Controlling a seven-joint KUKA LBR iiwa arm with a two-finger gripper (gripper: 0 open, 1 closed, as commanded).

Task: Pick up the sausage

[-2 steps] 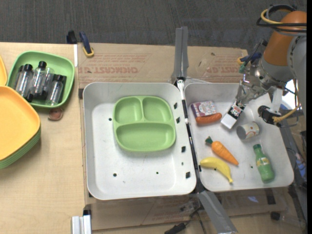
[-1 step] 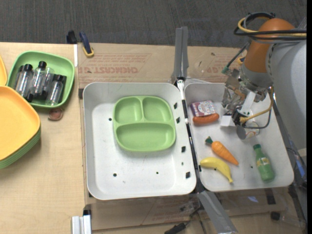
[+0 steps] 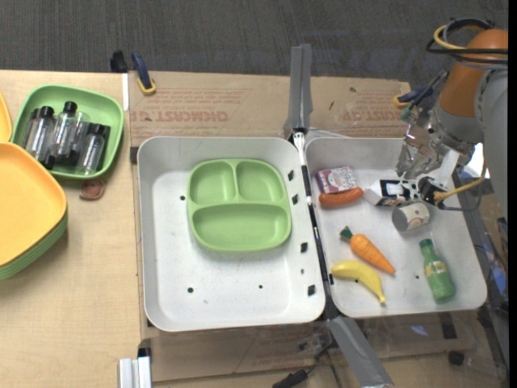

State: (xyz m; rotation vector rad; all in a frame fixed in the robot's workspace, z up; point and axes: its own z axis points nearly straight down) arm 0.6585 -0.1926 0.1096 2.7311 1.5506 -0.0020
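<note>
From the overhead camera I see my gripper (image 3: pixel 410 168) hanging over the far right part of the right bin (image 3: pixel 468 297), with my grey arm and its orange band coming in from the right edge. I cannot tell from this slant whether it is spread or pressed together, and nothing shows held in it. The sausage (image 3: pixel 341 197), orange-red and lying roughly left to right, rests on the floor of that same bin in its far left part, close to the wall shared with the other bin. It lies to the left of my gripper and apart from it. Just beyond the sausage, on its far side, lies a pink and purple packet (image 3: pixel 335 178), so close that the two may be touching. A small grey cylinder (image 3: pixel 411 215) lies on its side just nearer than my gripper. Further toward the near edge a carrot (image 3: pixel 371 251) with a green top lies at a slant. A banana (image 3: pixel 360 279) lies just beside it on the near side. A green bottle (image 3: pixel 437 271) lies on its side near the right wall of the bin. The left bin (image 3: pixel 161 289) holds a green divided plate (image 3: pixel 239 205), set flat in its far half. Off to the left on the wooden bench, a green tray (image 3: pixel 107 115) carries several small clear bottles with black caps (image 3: pixel 63 136). A stack of yellow plates (image 3: pixel 28 208) sits just nearer than that tray at the left edge
</note>
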